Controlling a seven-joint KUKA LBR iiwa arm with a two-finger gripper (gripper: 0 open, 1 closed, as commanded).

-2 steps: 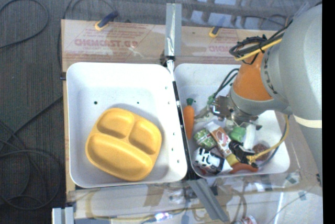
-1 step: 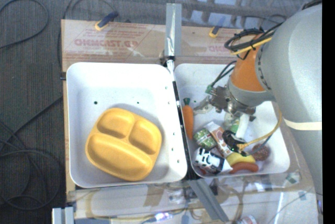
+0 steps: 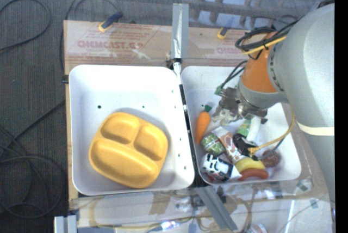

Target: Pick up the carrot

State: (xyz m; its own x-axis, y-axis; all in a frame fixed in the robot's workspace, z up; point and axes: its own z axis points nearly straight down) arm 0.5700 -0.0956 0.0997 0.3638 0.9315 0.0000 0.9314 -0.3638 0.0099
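The carrot [image 3: 202,125] lies in the right bin [image 3: 190,96] near its left wall, orange with a green top pointing away from me. My gripper [image 3: 237,112] hangs over the middle of that bin, just right of the carrot and a little apart from it. The arm's orange band [image 3: 256,75] and grey wrist cover the gripper from above. Nothing shows between carrot and gripper but bare bin floor.
Several toy foods crowd the right bin's front: a green packet [image 3: 212,143], a black-and-white cow toy [image 3: 216,166], a red and yellow piece [image 3: 253,169], a dark round item [image 3: 271,158]. The left bin [image 3: 81,90] holds a yellow divided tray [image 3: 129,148].
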